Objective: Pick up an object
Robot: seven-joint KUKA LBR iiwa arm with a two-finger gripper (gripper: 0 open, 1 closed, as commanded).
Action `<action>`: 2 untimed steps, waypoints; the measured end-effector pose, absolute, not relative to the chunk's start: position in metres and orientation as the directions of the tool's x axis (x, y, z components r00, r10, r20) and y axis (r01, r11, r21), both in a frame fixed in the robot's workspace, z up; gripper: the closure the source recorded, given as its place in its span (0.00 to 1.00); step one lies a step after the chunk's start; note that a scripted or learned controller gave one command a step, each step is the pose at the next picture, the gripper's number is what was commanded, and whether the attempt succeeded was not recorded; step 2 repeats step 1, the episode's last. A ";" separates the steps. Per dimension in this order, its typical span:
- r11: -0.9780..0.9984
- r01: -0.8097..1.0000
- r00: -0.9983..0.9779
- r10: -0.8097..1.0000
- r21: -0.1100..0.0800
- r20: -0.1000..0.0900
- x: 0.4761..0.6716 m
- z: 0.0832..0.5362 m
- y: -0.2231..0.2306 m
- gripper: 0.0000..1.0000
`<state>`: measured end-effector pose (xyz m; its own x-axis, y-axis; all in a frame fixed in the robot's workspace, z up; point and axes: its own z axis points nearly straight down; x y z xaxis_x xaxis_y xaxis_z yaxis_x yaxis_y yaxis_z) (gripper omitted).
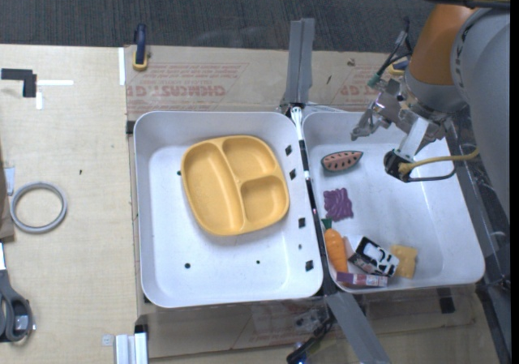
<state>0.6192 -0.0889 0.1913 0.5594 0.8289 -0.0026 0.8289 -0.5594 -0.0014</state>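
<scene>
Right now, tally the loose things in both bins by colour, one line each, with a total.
Yellow: 2, the divided plate and the yellow block.
Purple: 1, the purple grapes.
Orange: 1, the carrot.
Pink: 1, the watermelon slice.
Black and white: 1, the packet.
Total: 6.

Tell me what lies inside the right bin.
A watermelon slice, purple grapes, a carrot, a black-and-white item, a yellow piece and a marker. Nothing covered can be made out.

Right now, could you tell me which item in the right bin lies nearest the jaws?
The watermelon slice, red with a green rind; the purple grapes, carrot and others lie farther down.
</scene>
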 end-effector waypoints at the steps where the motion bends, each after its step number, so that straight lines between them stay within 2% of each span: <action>1: -0.525 0.851 0.525 0.851 -0.002 -0.003 0.654 0.191 -0.063 0.00; 2: -0.525 0.851 0.525 0.851 -0.002 -0.003 0.654 0.191 -0.063 0.00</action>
